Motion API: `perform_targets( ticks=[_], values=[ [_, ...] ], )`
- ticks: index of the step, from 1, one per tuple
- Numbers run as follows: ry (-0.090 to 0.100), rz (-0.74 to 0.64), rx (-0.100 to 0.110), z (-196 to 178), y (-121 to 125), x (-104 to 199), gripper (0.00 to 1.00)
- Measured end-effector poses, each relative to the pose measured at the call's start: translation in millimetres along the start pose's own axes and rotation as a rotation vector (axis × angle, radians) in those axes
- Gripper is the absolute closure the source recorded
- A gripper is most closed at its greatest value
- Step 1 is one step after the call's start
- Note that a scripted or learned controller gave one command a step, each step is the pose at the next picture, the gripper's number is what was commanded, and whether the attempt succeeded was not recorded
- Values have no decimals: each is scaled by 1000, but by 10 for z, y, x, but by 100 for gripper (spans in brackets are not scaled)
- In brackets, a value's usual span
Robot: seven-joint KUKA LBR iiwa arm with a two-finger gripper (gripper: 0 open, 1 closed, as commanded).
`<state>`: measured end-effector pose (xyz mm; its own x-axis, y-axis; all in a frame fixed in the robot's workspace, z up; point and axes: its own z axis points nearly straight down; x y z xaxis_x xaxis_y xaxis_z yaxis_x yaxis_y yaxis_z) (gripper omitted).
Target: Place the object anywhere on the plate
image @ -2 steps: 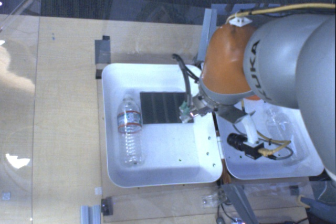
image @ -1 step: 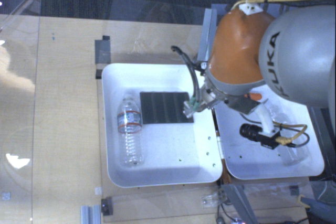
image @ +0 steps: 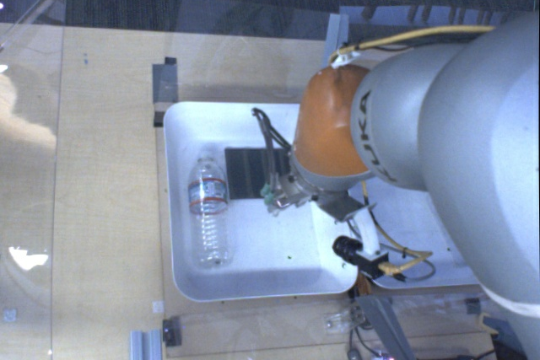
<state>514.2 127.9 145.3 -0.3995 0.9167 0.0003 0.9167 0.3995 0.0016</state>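
A clear plastic water bottle with a red-and-blue label lies on its side along the left part of the left white bin. A flat dark square plate rests on the bin floor just right of the bottle's cap end. My gripper hangs low over the bin at the plate's right edge, a short way right of the bottle and apart from it. The orange wrist band and grey arm hide the plate's right side.
The right bin is mostly covered by the arm. Cables and a black connector dangle near the divider between the bins. Wooden bench lies bare to the left; bin walls surround the work area.
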Motion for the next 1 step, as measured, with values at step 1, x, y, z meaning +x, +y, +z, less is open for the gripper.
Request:
perform_targets(
  ticks=[1],
  values=[
    [0,0,-6,-111,22,-7,100]
  ],
)
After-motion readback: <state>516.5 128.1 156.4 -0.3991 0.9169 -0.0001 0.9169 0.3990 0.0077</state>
